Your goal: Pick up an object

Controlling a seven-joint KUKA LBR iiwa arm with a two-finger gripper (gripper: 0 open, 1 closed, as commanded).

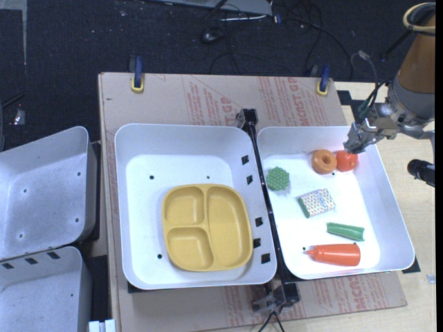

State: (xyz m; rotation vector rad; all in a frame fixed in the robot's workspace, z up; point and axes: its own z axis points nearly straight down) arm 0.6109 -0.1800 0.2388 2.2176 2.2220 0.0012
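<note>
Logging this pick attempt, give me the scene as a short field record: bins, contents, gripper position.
left bin: yellow divided tray
right bin: orange ring, red ball, green knobbly ball, patterned block, green bar, orange-red bottle
gripper: over right bin's far right corner, just above red ball
held: nothing visible

Robotics lab: clamped cardboard bench w/ two white bins, loose cables on dark floor.

bins: smooth white plastic | tray: matt yellow plastic | bench board: printed cardboard
</note>
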